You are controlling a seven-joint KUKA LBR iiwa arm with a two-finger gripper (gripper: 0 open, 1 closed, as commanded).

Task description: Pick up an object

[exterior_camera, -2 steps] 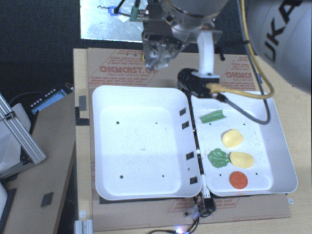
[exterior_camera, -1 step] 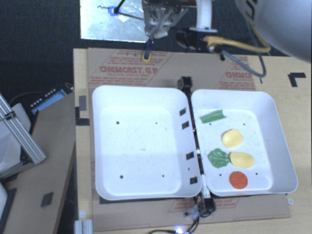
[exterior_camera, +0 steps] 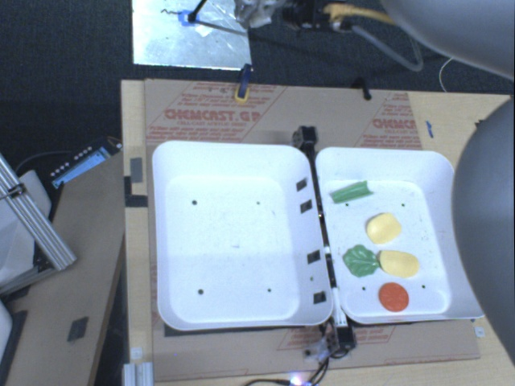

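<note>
The arm (exterior_camera: 451,14) sweeps as a blurred grey bulk across the top right, from about one o'clock down past three o'clock, and its gripper (exterior_camera: 259,2) hangs at twelve o'clock, high above the bench and outside both bins. Whether it is released or clenched I cannot tell; nothing is seen caught in it. By my judgement the pick has not begun: every object lies in its bin, and the whole descent, grasp and lift are left to do.

The bench is a pale board (exterior_camera: 265,107) printed with red lettering, laid over a dark floor. On it the left bin (exterior_camera: 165,215) takes the centre and nine o'clock side, and the right bin (exterior_camera: 438,167) sits touching it at three o'clock, joined by a row of dark clips (exterior_camera: 310,207).

The candidates all lie in the right bin. At its twelve o'clock is a green strip (exterior_camera: 351,190). Below it sits a yellow piece (exterior_camera: 384,228), then a second yellow piece (exterior_camera: 399,263) just beside a green leafy piece (exterior_camera: 360,260) on its nine o'clock side. At six o'clock lies an orange-red disc (exterior_camera: 393,297), a little apart from the rest and so probably the easiest to grasp.

A metal sheet (exterior_camera: 189,34) rests on the floor at eleven o'clock, and an aluminium frame (exterior_camera: 32,223) stands at nine.
</note>
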